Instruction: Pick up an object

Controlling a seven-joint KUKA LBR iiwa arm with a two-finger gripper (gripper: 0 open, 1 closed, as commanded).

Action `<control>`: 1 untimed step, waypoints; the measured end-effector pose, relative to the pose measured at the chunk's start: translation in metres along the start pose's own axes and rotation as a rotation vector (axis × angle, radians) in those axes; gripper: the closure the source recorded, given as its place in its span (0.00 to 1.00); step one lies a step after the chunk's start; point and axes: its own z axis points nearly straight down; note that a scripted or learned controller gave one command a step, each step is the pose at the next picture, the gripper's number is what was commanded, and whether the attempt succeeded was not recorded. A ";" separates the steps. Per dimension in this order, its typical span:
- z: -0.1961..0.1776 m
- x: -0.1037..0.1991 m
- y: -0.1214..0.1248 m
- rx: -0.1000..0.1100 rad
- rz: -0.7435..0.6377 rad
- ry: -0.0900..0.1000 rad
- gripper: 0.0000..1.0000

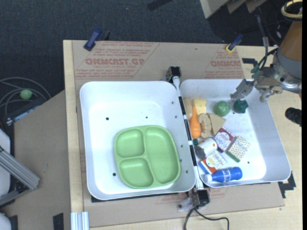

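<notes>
My gripper (252, 92) hangs over the far right part of the right bin (276, 128), open, with nothing between its fingers. One fingertip (239, 92) is just above a dark teal object (240, 106), which lies in the bin beside a green ball (221, 108). Further left in this bin lie a yellow block (199, 104), an orange carrot (194, 126) and a tan bread piece (210, 122). Toward the front are a red-and-white packet (223, 140), a patterned packet (239, 147) and a blue bottle (225, 175).
The left bin (96, 104) holds a green divided plate (145, 155). A black clamp (173, 73) sits where the two bins meet at the back. The arm's body (290, 56) reaches in from the upper right.
</notes>
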 end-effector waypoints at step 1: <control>0.119 0.012 0.032 0.004 -0.001 0.001 0.00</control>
